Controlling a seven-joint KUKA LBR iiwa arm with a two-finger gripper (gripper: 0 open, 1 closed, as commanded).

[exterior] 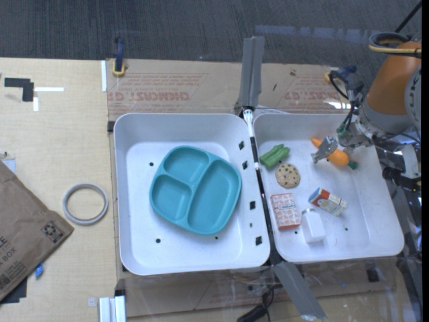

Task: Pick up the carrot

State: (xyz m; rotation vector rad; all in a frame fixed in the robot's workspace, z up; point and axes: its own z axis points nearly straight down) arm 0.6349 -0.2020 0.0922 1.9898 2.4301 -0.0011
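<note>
The carrot (339, 157) lies at the far side of the right bin (375, 247), a smooth orange taper partly covered by the hand (326, 150), which sits right over its left end. Whether the hand is open, closed or gripping cannot be told: the metal parts blur together there, and nothing shows the carrot actually held between them. The main risk is a grip that lands off-centre on the narrow, rounded end; a slick tapered body like this would likely squirt sideways or roll toward the bin's far wall as the grip tightens. A lift with only a tip caught could also let it swing and drop. Its neighbours are near but apart: a green pod-shaped piece (273, 155) to the left by the divider, a flat round speckled cookie (287, 175) just nearer than that, a small glossy carton (328, 201), a printed pink box (285, 211) and a white blocky piece (312, 225) toward the near side. A carrot knocked loose could roll among them. The left bin (134, 180) holds a teal moulded plate (195, 190) with three compartments. On the wooden table (53, 133) lies a pale tape ring (85, 202).
</note>
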